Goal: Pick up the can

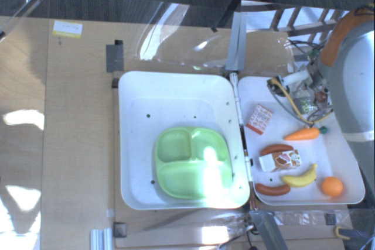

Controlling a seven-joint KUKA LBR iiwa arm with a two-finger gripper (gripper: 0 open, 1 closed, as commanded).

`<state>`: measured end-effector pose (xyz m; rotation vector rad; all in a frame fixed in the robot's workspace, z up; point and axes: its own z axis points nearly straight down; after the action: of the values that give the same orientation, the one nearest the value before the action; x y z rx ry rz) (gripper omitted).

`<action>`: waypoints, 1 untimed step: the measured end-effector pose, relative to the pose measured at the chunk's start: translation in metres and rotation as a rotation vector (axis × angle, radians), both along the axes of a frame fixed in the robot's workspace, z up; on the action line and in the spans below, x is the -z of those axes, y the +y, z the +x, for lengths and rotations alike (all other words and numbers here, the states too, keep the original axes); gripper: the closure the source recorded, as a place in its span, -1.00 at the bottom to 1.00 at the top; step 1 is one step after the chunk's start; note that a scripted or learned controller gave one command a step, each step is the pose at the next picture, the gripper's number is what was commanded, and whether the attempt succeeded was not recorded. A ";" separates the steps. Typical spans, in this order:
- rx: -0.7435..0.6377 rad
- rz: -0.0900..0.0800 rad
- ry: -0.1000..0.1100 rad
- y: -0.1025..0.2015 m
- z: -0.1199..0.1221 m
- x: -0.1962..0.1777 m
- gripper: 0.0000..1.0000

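Observation:
My gripper (306, 96) is low over the far right part of the right bin (351, 196), wrapped in cables and partly covered by the grey arm (357, 85). A small greenish object (306, 106) shows right under it. It may be the can, but most of it is hidden and I cannot tell whether it is held.
In the right bin lie a red-and-white box (259, 118), a carrot (302, 134), two sausages (275, 149) (272, 189), a small carton (281, 160), a banana (300, 177) and an orange (332, 186). The left bin (135, 126) holds a green divided plate (192, 162).

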<state>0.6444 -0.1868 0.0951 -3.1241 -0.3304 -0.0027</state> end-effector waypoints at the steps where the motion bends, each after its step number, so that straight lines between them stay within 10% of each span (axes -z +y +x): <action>1: -0.013 -0.001 -0.001 0.003 0.001 -0.009 1.00</action>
<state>0.6459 -0.1841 0.1045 -3.1228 -0.3511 -0.0040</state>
